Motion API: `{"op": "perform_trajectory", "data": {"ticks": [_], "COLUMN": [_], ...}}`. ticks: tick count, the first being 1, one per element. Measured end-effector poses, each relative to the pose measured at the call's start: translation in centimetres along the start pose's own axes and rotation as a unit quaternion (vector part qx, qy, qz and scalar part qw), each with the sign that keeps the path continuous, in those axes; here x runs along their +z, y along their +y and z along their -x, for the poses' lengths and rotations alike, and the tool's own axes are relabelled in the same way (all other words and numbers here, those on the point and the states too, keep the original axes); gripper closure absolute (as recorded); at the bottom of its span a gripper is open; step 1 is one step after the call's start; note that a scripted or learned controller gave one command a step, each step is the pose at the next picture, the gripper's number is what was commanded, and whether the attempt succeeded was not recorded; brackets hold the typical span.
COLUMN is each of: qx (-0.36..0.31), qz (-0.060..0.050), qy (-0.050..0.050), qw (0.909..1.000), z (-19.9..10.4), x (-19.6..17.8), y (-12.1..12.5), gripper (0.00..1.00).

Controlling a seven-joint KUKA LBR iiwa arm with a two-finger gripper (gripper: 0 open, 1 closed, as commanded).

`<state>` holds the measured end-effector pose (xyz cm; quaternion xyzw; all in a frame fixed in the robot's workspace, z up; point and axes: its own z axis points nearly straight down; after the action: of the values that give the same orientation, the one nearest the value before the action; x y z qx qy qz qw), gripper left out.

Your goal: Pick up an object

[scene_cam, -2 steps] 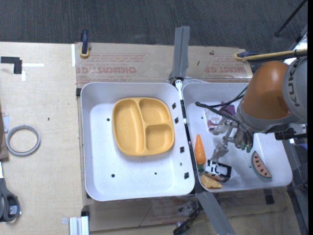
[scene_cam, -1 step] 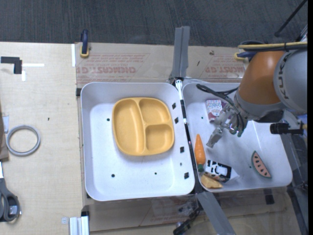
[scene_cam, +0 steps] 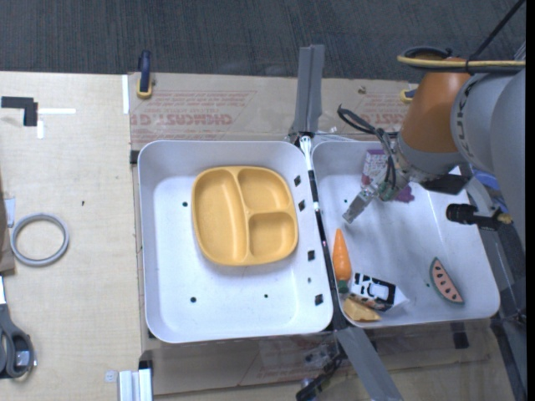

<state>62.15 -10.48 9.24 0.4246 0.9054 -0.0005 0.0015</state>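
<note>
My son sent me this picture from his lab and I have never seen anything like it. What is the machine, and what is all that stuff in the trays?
One camera looks down at a slant on a bench with two shallow white bins. The grey and orange machine at the right is a robot arm; its gripper hangs over the right bin. That bin holds a toy carrot, a watermelon slice and a black-and-white packet. The left bin holds a yellow divided plate. I cannot tell whether the gripper holds anything.
</note>
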Motion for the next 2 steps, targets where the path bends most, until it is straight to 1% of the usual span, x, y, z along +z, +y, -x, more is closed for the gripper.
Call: {"op": "perform_trajectory", "data": {"ticks": [1, 2], "qx": [0.0, -0.135], "qz": [0.0, 0.0], "qy": [0.0, 0.0], "qw": [1.0, 0.9909], "z": [0.0, -1.4], "x": [0.0, -10.0], "y": [0.0, 0.4], "gripper": [0.0, 0.0]}}
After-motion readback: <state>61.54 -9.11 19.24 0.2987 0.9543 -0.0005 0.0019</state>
